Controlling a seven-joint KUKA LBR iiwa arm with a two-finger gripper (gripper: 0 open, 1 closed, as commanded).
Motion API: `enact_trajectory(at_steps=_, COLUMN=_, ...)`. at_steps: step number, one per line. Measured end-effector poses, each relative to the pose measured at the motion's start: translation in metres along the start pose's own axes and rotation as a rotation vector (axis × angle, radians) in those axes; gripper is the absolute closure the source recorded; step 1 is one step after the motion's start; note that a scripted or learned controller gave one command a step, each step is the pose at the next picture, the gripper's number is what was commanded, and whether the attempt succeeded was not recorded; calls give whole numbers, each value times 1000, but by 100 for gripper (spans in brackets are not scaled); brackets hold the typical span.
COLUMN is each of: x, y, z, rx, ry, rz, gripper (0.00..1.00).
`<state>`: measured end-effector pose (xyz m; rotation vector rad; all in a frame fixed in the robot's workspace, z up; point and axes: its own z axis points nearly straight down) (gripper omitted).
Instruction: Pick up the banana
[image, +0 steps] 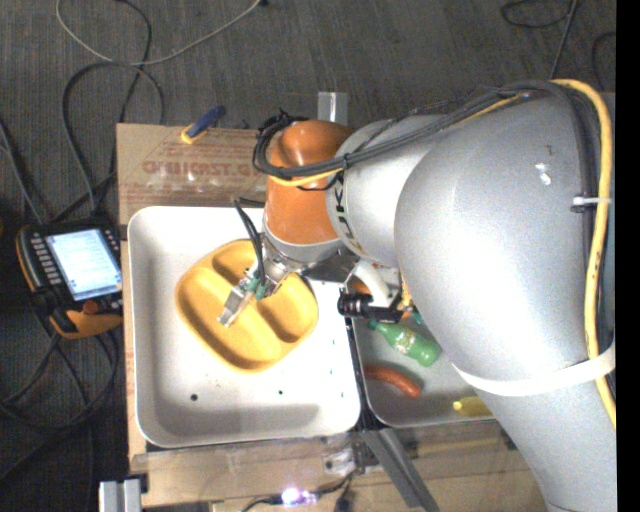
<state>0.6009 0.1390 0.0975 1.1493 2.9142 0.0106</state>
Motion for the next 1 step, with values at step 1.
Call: enact_trajectory(at_steps=1, x=-66, y=-43, z=-87, rx=10, ry=3, rz=-156, gripper=0)
